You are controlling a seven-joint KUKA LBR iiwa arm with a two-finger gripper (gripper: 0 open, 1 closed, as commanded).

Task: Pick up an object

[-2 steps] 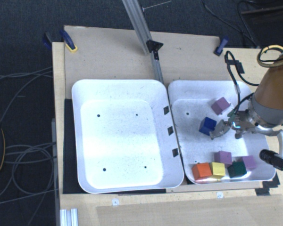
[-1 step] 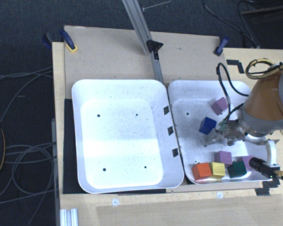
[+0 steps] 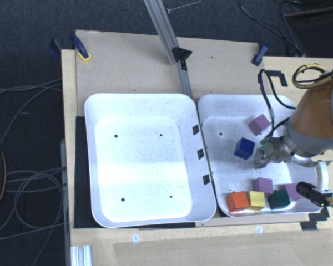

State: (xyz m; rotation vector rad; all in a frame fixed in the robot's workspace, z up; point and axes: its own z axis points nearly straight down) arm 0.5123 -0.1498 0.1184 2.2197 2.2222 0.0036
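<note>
Gripper (image 3: 261, 158) is low in the right bin (image 3: 222, 111); can't tell its state from here. Blue cube (image 3: 245, 148) sits just to its left, nearly touching. Purple block (image 3: 260, 124) lies farther back; the other blocks line the near wall.

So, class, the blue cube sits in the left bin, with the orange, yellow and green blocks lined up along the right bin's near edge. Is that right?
One error: the camera view shows the blue cube in the right bin, beside the gripper. The orange block, yellow block and green block do line its near edge.
</note>
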